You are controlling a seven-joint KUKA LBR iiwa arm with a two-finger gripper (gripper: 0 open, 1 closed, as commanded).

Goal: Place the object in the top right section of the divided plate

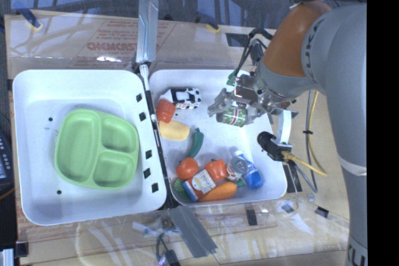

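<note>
green can (235,116) btwn gripper (240,110) fingers, above right bin (187,79)

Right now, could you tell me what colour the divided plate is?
Light green; the divided plate shows in the camera view.

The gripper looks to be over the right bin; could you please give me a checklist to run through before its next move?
1. Can between the gripper's fingers: ok, it looks held.
2. Can lifted above the other toys: cannot tell, height is unclear from this slant.
3. Green plate sits in the left bin: ok.
4. Plate's top right section holds nothing: ok.
5. Divider between the bins lies on the path to the plate: not ok, needs height.
</note>
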